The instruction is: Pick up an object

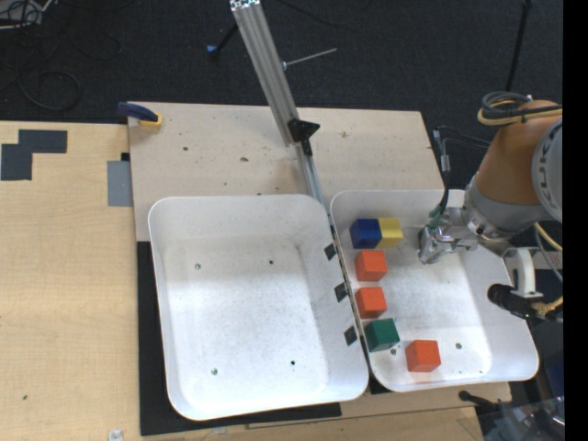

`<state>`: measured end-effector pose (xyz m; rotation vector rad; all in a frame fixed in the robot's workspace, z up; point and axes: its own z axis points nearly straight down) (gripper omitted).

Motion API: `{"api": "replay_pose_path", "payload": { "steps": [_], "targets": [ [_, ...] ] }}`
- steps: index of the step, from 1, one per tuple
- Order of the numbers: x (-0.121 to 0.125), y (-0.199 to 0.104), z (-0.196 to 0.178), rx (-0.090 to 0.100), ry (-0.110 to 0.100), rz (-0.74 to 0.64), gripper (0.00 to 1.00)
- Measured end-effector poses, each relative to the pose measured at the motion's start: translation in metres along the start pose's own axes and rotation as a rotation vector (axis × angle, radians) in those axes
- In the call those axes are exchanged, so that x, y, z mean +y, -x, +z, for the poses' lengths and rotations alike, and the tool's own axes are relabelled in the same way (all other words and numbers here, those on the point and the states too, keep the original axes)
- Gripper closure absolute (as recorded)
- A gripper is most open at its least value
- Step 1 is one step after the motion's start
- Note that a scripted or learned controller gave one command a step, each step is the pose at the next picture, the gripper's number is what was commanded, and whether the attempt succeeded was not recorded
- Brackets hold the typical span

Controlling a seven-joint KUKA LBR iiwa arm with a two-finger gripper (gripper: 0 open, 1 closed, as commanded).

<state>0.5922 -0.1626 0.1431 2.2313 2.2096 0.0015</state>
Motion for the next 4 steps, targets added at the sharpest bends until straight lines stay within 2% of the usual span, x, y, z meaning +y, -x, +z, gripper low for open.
{"api": "replay_pose_path", "payload": {
  "steps": [2, 4],
  "targets": [
    [-0.001, -0.008, -0.093, 0.000, 0.001, -0.011, 1.00],
    [0.004, -0.106, -0.083, 0.003, -0.006, -0.014, 1.00]
  ]
}}
